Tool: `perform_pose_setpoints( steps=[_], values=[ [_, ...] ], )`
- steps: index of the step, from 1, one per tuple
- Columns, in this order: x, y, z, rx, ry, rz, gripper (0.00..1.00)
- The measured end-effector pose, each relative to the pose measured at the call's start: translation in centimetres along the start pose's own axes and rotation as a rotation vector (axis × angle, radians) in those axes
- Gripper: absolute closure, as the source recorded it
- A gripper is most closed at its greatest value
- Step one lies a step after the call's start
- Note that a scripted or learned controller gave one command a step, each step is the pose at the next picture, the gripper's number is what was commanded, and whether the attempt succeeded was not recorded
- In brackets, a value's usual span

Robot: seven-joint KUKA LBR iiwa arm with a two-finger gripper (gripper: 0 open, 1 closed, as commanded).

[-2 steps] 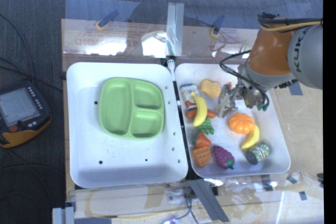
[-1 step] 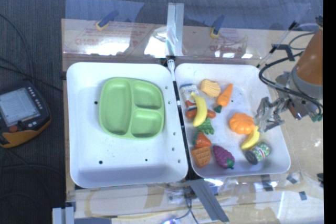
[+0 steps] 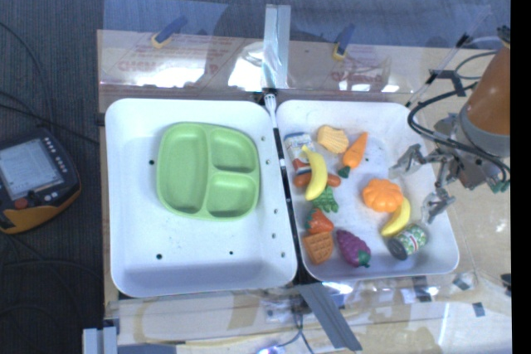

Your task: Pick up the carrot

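Can (image 3: pixel 407 242) lies at near right corner of right bin (image 3: pixel 448 261), nearest camera. Gripper (image 3: pixel 427 178) hovers over bin's right side, fingers (image 3: pixel 437 203) spread, nothing between them. Just left: banana (image 3: pixel 397 220) and pumpkin (image 3: pixel 382 194). Carrot (image 3: pixel 354 151) lies farther left, toward far wall, tilted, beside bread (image 3: pixel 333 138). Grapes (image 3: pixel 353 247) near front. Left bin (image 3: pixel 124 261) holds green tray (image 3: pixel 207 170).
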State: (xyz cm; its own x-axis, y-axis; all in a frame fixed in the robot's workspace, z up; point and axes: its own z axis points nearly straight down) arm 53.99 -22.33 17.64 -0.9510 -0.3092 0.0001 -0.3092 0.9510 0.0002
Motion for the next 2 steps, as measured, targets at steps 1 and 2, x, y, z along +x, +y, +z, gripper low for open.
perform_pose_setpoints(
  steps=[1, 2],
  values=[
    [-1.3, 6.2, 8.7, 0.003, -0.009, 0.02, 0.0],
    [-1.6, 6.2, 7.6, 0.008, -0.013, 0.019, 1.0]
  ],
)
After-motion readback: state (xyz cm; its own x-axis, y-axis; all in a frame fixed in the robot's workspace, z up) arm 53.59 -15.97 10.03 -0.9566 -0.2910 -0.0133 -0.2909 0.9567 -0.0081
